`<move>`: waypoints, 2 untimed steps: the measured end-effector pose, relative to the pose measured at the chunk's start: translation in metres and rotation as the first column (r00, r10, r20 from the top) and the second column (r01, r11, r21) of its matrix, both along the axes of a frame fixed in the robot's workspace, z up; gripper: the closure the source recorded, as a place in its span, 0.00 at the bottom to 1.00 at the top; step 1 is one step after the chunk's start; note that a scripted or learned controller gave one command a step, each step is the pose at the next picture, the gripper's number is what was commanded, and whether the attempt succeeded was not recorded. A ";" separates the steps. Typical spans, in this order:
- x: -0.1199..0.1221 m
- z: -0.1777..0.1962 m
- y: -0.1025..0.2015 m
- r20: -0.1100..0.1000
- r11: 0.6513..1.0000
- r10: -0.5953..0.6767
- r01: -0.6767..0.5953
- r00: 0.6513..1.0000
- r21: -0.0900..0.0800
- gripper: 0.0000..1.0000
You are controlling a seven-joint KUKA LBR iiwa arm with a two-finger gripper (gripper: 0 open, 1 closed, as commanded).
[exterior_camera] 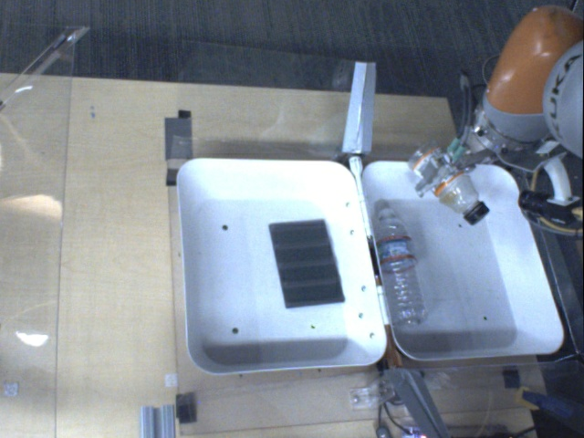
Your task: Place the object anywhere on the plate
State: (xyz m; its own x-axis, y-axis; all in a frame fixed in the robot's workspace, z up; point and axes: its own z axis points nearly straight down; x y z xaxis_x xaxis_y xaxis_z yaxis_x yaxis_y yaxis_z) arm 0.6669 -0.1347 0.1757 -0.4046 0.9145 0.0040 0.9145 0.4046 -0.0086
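Camera view: bottle point(399, 267) lies in right bin point(511, 281) against its left wall, long axis running near-to-far. Gripper point(447, 179) hovers over the bin's far edge, up-right of the bottle, apart from it; can't tell the jaws' state. Plate point(307, 263), dark and ribbed, sits in left bin point(219, 272); the bin walls between them stand in the way.

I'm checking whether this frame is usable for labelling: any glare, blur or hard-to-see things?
Camera view: even lighting, soft shadows along the near walls of the left bin; pale glare patches at the far left; the gripper is slightly blurred; the clear bottle blends into the right bin; the dark plate is sharp.
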 end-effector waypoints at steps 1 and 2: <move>-0.003 -0.022 -0.002 -0.013 0.995 -0.100 0.100 0.995 0.002 1.00; 0.003 0.011 0.094 0.016 0.980 0.200 -0.200 0.980 0.000 1.00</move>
State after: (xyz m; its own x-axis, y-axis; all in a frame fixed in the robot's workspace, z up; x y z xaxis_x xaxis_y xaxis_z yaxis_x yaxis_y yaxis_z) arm 0.6701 -0.0411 0.1862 -0.5792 0.8152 -0.0030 0.8152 0.5792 0.0062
